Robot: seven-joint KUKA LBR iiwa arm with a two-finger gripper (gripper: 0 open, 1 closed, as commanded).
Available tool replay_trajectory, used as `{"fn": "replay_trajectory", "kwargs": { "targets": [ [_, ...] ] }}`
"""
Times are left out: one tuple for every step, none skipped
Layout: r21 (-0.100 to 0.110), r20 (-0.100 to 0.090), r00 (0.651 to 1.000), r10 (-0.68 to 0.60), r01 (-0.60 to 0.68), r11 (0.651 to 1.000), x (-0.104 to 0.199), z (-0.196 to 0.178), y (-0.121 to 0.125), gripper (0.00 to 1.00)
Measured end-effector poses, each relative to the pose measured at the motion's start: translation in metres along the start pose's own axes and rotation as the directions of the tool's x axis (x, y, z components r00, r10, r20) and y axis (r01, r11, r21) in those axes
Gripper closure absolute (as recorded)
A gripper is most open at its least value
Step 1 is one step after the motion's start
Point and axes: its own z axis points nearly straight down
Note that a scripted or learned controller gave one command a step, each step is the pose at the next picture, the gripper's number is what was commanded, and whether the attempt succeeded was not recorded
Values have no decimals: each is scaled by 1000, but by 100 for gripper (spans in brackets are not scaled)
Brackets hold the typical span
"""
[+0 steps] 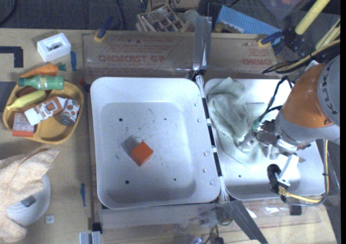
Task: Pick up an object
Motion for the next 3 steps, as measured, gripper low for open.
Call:
{"fn": "replay_trajectory", "kwargs": {
  "targets": [
    [12, 3, 999, 37, -37, 999, -49, -61, 55, 0],
    [10, 3, 999, -53, 53, 999, 4, 5, 121, 0],
    [4, 2, 977, -212, 212, 977, 5, 11, 153, 0]
  ]
}}
